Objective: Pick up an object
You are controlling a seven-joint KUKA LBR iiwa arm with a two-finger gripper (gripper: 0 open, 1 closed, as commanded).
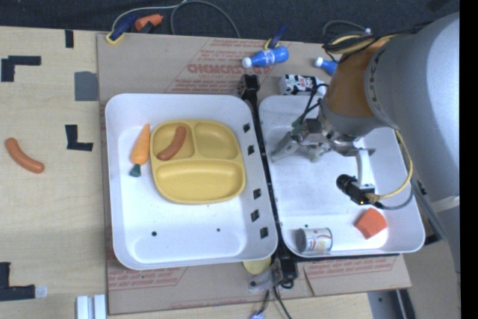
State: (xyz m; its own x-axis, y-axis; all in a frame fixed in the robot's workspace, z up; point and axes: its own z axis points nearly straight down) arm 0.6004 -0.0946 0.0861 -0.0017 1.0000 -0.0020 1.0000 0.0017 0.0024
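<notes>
Gripper (299, 142) first: from my seat I see it low over the upper left part of the right bin (407, 231), its metal linkage splayed out under the orange band of the arm (388, 86), and nothing is visibly held by it. How its tips stand I cannot tell from this slanted look down, because the wrist hides most of them. Which object the program means to take is not given, so I judge by nearness. Two candidates lie in the same bin, both toward the near edge and well apart from the gripper: a small can (317, 240) lying on its side, its long axis running roughly left to right, straight below the gripper in the view, and an orange block (371, 223) further right, near a black cable connector. The can looks smooth, round and likely to roll; the block looks matte and flat-sided, the easier squeeze in my judgement. Across the divider, the left bin (123, 198) holds a yellow divided plate (198, 179) of glossy plastic with a toy sausage (172, 143) in its upper left compartment, and a toy carrot (140, 146) lying just beside the plate's left rim, long axis near vertical in the view. A second sausage (24, 155) lies out on the bench.
</notes>
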